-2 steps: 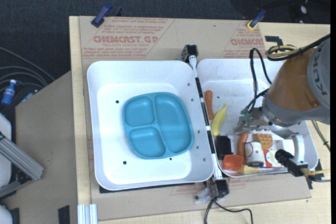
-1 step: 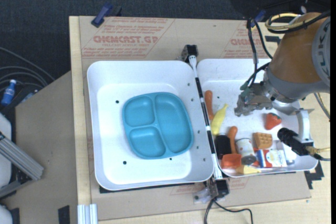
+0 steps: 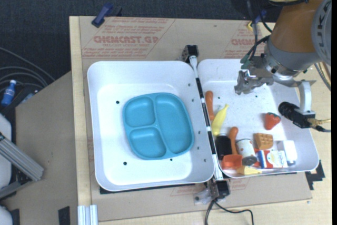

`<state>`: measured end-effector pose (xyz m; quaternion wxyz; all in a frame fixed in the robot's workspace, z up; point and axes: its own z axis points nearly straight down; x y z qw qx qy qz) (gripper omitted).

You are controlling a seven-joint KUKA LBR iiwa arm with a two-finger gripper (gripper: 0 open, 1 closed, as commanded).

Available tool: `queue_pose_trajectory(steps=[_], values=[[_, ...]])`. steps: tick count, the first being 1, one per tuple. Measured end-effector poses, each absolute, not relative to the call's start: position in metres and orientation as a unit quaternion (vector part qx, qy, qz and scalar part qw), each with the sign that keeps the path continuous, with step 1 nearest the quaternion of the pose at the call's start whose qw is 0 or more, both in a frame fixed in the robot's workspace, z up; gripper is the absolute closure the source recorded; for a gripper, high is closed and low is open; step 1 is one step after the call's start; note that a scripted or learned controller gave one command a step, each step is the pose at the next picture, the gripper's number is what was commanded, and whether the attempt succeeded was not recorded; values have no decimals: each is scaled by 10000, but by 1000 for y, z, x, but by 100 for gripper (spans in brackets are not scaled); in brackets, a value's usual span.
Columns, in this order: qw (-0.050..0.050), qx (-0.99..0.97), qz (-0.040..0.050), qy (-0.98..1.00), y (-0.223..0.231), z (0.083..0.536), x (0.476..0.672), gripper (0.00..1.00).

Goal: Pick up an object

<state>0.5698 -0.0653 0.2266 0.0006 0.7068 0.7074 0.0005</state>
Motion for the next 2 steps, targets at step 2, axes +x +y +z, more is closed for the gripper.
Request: queue_pose_trajectory(steps=[2], values=[[-2,7072,-5,7070,-103,84,628,0]])
